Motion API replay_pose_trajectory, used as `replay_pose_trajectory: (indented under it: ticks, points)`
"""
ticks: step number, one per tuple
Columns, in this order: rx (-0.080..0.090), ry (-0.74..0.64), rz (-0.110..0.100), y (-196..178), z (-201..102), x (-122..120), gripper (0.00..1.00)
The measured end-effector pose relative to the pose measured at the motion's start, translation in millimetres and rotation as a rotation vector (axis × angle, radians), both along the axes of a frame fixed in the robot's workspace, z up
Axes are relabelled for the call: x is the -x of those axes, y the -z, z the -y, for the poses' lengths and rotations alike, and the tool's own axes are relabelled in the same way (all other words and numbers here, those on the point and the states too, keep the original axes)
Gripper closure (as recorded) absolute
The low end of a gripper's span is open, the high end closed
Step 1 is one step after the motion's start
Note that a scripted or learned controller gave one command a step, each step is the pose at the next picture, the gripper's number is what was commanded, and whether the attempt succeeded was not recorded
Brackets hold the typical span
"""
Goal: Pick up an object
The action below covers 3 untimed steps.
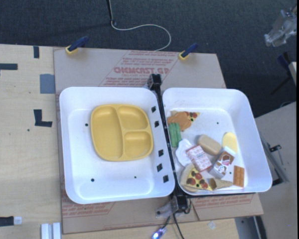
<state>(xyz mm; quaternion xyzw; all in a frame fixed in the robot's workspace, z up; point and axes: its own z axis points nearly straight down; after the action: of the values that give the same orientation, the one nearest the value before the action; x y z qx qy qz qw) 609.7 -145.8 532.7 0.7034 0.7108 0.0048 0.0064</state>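
Bins side by side on the bench, gripper [280, 30] far off at the upper right

We see the left bin [74, 183] holding one yellow divided plate [122, 132], set near its centre with bare white floor on all sides, widest along the near rim. The right bin [244, 108] holds the small objects: a pizza slice [183, 118] and a green piece [174, 134] hard against the shared wall, a beige block [209, 144] and a red-and-white packet [199, 157] crowded toward the near rim, leaving the far right corner open. The gripper is blurred, well apart from both bins; we cannot tell how its jaws stand
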Motion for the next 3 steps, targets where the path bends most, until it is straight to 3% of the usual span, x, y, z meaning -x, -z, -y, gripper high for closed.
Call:
replay_pose_trajectory:
  ticks: [1, 2, 3]
  points:
    - [-0.005, 0.009, -0.031, 133, -22, 21, 1.0]
    - [-0.004, -0.004, 0.001, -11, -140, -8, 1.0]
    - [-0.002, 0.011, -0.031, 121, -130, 24, 1.0]
